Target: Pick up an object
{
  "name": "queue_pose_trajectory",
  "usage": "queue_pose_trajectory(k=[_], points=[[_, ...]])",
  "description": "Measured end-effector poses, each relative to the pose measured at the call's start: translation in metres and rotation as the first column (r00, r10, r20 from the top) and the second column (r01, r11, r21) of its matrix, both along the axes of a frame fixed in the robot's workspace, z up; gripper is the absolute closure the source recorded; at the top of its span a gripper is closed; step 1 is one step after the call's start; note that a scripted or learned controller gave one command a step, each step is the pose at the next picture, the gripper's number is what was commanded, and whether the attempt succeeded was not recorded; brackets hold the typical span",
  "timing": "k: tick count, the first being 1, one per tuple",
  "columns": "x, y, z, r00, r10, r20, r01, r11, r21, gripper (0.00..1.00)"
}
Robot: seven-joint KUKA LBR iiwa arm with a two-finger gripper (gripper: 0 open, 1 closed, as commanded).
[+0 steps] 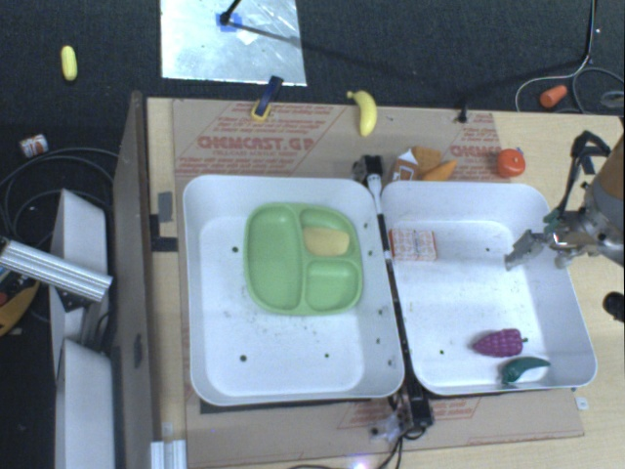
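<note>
Near front edge of right bin (562,291): purple grape bunch (498,342), and a green-teal toy (523,367) just beside it, close to the front rim. Same bin, back left corner: small white-and-red packet (413,245), lying flat, well apart from the grapes. Gripper (522,248) hangs over the right bin's right side, nothing between its fingers; spread or pressed together, cannot tell. Left bin (220,360) holds a green divided plate (293,262) with a yellow piece (327,239) in its upper right compartment. Behind the bins on the cardboard: banana (365,112), orange carrot-like toy (435,167), red-orange round fruit (510,162). Floor, far left: another small yellow item (68,63).
</note>
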State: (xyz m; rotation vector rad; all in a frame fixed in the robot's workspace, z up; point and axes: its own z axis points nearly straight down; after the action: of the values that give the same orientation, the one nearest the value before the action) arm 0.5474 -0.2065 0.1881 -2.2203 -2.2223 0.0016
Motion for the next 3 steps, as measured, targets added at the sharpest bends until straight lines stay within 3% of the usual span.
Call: queue_pose_trajectory(k=[1, 2, 3], points=[[0.078, 0.001, 0.036, 1.0, 0.007, 0.013, -0.007, 1.0, -0.003, 0.0], [0.068, 0.0, -0.016, 1.0, 0.0, 0.0, 0.0, 1.0, 0.0, 0.0], [0.007, 0.0, -0.102, 1.0, -0.002, -0.008, 0.002, 1.0, 0.004, 0.0]])
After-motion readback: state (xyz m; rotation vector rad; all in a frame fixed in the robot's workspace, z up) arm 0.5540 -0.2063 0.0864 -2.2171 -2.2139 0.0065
